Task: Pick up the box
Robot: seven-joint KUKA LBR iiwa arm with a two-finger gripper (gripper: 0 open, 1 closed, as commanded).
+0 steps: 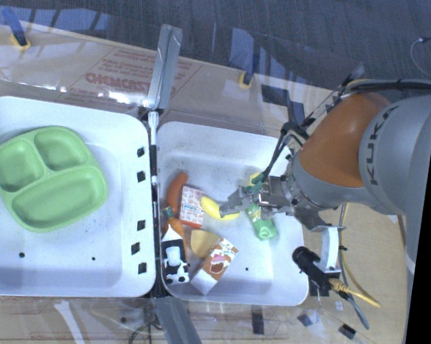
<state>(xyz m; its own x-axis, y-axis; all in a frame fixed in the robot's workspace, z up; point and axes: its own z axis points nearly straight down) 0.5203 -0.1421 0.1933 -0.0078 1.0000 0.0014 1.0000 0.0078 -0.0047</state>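
The box is a small carton with a red-and-white printed face, lying flat in the right bin close to that bin's left wall. A second small carton, white with red and brown print, lies tilted near the bin's front edge.

Arm cut off at the right edge, gripper fingers too blurred to be read, green bottle partly hidden by them
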